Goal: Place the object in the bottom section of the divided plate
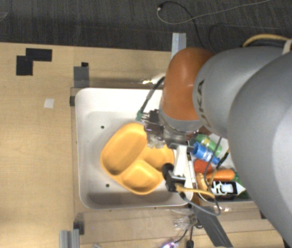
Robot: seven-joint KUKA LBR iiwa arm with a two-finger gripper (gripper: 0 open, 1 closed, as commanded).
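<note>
Directly above the right-hand edge of the yellow divided plate [122, 151], at mid-frame, the hand [157, 134] is seen from overhead, hung beneath the orange band [179, 87] of the arm. Whether it is open or closed cannot be told, since it is covered by the wrist, and nothing is seen gripped in it.

The plate is laid in the white bin [91, 138] at centre-left of the frame, its large section toward the upper left and its bottom section [141, 179] toward the lower edge of the bin. Both sections are seen bare. The hand is judged to be held there because the plate is the goal. It stands over the plate's right part, though, so a shift toward the lower frame is likely to be needed.

The object of the task cannot be singled out. A cluster of small things is seen just right of the plate, partly under the arm: a blue piece [205, 151], a green one [211, 141] and a carrot-like piece [223, 174], probably the stock that is drawn from. The pale tabletop [27, 154] is spread to the left.
</note>
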